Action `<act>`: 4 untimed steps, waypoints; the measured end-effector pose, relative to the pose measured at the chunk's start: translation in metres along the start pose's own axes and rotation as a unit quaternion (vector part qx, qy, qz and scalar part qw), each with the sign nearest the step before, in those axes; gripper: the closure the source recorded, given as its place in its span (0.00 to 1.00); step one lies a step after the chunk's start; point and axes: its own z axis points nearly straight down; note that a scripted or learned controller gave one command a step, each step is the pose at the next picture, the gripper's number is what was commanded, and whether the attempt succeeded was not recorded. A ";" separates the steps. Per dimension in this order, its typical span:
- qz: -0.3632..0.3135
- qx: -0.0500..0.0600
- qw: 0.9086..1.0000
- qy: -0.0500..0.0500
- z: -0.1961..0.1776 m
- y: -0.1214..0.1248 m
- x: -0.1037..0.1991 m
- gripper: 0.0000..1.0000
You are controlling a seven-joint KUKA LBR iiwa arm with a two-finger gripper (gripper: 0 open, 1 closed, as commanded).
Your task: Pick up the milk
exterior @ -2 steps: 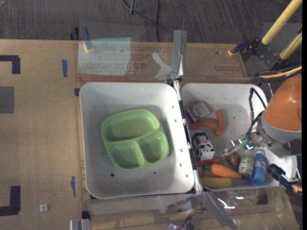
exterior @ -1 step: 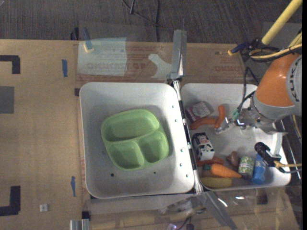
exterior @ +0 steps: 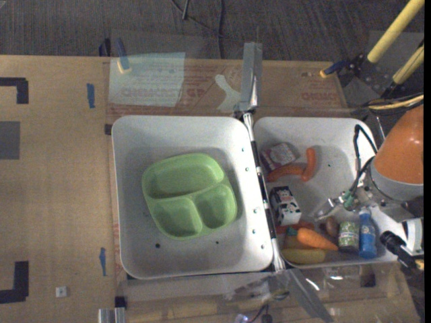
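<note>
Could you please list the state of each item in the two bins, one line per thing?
Milk: lying in the right bin by the divider, not gripped.
Green plate: upright in the left bin, compartments bare.
Carrot: lying flat near the front of the right bin.
Banana: lying along the front wall.
Blue bottle: standing upright.
Hot dogs: lying flat, touching.

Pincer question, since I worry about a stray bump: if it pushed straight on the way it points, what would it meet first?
The pincer points toward the view's left, low over the right bin. Straight on, it would likely reach the milk carton by the divider first. Depth is unclear, so it might pass above it.
</note>
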 end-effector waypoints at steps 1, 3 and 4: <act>0.003 -0.003 1.000 -0.002 -0.011 0.000 -0.003 1.00; -0.007 -0.001 1.000 -0.001 0.000 0.009 -0.028 0.00; 0.135 -0.002 0.991 -0.001 0.000 0.036 0.023 0.00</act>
